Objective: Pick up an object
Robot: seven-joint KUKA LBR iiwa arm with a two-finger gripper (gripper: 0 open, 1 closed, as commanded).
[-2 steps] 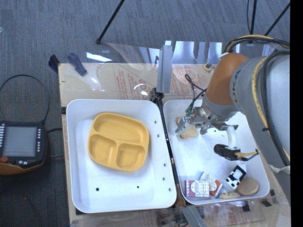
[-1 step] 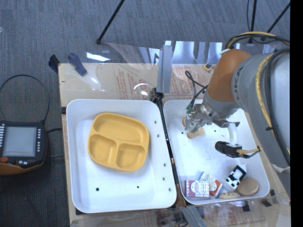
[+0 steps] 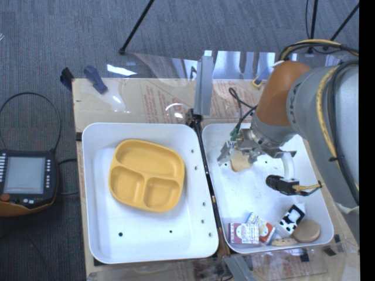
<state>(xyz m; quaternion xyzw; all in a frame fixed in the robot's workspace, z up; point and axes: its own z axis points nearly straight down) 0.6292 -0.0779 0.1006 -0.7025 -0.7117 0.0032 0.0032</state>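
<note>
My gripper [image 3: 235,152] hangs low over the upper left part of the right bin [image 3: 258,199], under the grey and orange wrist. A tan, bread-like piece [image 3: 241,163] lies right beneath it, partly covered by it; whether it is touched or held is hidden. Along the bin's front edge lie a red and white carton [image 3: 242,233], a small colourful packet [image 3: 262,229], a black and white item [image 3: 291,218], a brown round disc [image 3: 307,231] and a thin cracker-like piece [image 3: 284,241].
The left bin [image 3: 102,227] holds a yellow divided plate [image 3: 146,174]. A black connector with a yellow cable [image 3: 283,184] sticks out of the arm over the right bin. A metal post [image 3: 203,89] rises behind the divider between the bins. A teach pendant [image 3: 24,177] lies on the floor at left.
</note>
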